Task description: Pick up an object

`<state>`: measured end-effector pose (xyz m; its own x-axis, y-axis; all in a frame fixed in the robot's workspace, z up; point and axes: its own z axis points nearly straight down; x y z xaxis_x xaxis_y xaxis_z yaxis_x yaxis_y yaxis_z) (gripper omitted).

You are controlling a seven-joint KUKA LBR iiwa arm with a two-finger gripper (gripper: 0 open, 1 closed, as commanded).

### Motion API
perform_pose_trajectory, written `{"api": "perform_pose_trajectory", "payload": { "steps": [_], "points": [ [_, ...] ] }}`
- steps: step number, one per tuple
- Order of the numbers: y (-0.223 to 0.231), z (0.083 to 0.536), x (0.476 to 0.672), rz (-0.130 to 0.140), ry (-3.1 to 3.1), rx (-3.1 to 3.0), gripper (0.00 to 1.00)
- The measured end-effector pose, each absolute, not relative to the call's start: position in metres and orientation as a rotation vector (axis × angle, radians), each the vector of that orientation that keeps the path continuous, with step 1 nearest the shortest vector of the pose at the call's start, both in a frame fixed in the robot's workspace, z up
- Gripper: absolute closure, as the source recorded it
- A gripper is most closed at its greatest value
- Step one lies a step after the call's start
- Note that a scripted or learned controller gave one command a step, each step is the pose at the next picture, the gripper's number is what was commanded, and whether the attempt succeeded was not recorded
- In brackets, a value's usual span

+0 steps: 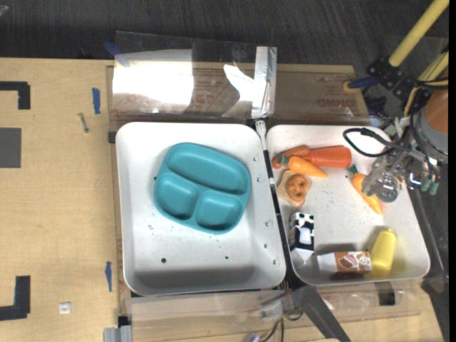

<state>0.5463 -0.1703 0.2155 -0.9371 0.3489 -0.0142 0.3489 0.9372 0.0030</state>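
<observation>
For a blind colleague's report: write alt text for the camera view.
The gripper hangs low over the right bin, beside a small orange piece. That bin also holds toy carrots, a pretzel-like toy, a black-and-white toy, a yellow bottle and a small carton. A teal divided plate lies in the left bin.

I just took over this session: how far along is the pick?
Nothing looks lifted yet. The gripper is low at the right bin's right side, over a small orange piece; I cannot confirm a grasp. The carrots, yellow bottle and other items lie in the bin. Grasping and lifting remain.
</observation>
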Motion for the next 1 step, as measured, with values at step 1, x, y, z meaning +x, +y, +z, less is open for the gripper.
{"api": "perform_pose_trajectory", "payload": {
  "steps": [1],
  "points": [
    [-0.1529,0.2535,0.5696,0.001,3.028,0.799,1.00]
  ]
}}
